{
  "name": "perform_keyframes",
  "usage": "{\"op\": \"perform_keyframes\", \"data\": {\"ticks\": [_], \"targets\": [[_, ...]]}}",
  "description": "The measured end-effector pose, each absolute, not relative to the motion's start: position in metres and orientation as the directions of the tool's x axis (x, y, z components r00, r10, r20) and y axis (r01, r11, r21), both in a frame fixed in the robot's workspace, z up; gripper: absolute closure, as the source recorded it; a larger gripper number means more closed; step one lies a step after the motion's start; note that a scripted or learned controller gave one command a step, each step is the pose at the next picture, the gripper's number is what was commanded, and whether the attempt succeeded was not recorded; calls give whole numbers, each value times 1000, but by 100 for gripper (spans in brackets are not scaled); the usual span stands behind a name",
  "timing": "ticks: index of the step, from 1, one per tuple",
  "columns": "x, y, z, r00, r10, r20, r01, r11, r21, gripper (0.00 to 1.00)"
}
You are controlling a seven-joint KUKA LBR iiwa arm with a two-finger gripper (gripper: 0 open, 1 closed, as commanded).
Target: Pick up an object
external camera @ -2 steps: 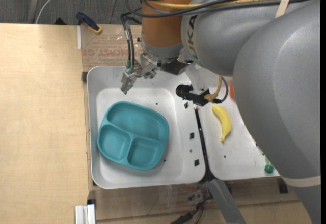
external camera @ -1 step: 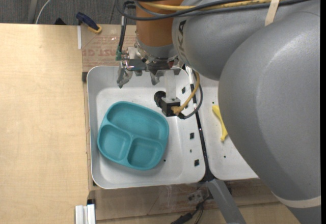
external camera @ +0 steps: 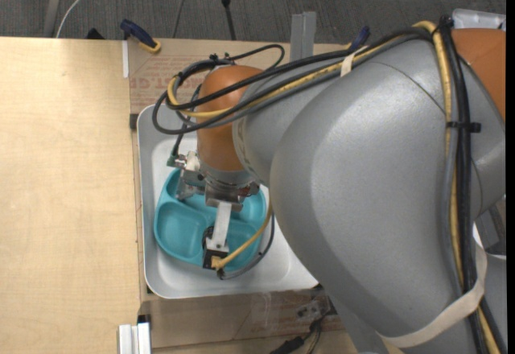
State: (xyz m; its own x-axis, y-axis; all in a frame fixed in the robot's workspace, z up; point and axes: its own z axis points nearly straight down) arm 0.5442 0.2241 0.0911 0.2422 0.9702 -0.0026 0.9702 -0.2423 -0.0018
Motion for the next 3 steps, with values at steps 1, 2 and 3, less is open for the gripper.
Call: {"op": "perform_keyframes", "data": {"ticks": [1, 2, 3], "targets": [[618, 168, 164, 270, 963, -3, 963, -270, 0, 0], [617, 209, 103, 576, 817, 7, 817, -576, 17, 0], [545, 169, 110, 492, 869, 51, 866, -495, 78, 0]]}}
